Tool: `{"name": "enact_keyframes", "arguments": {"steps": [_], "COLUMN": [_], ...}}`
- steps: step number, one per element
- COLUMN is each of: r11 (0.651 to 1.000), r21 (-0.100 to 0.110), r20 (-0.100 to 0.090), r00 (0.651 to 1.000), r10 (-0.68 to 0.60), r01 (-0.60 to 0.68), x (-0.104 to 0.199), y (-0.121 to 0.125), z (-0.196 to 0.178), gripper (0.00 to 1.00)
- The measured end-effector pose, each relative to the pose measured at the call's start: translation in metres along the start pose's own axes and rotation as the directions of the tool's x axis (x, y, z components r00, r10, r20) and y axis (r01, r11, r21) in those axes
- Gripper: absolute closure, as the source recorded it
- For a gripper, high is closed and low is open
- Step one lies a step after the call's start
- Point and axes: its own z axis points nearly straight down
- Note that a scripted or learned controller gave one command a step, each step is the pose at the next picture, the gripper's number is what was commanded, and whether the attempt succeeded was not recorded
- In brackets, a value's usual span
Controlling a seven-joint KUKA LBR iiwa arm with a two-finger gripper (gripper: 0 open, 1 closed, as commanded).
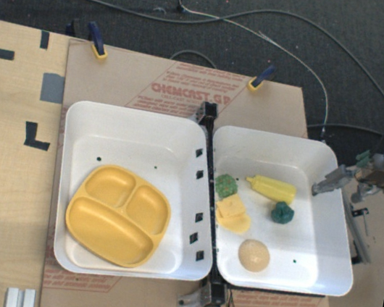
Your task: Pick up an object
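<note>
Nearest on the bench, in the right bin [317,278], a round beige object [253,255] sits alone on bare floor; level with it in the left bin [80,122] lies a yellow divided plate [119,213]. Farther back in the right bin, a pale yellow lump [233,214] rests near the centre divider, with a dark green piece [282,213] to its right. Beyond those, a light green piece [227,186] touches or nearly touches the lump, and an elongated yellow object [272,189] lies just beside it. The gripper [336,179] hangs over the right bin's right rim, apart from every object; I cannot tell whether the pincer is apart or together. Nothing is held. I judge the approach not yet begun. I recommend the beige object or the dark green piece, since each stands clear of its neighbours, with a descent centred squarely over the chosen one. Two clamps [97,43] mark the far edge.
</note>
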Motion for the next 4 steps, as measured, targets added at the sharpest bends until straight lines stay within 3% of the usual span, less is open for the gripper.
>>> {"name": "enact_keyframes", "arguments": {"steps": [1, 4], "r11": [1.0, 1.0], "r21": [-0.012, -0.007], "r20": [0.003, 0.002], "r00": [1.0, 1.0], "r10": [-0.004, -0.005], "r01": [0.004, 0.005], "x": [0.001, 0.01], "y": [0.002, -0.003], "z": [-0.007, 0.131], "gripper": [0.0, 0.0]}}
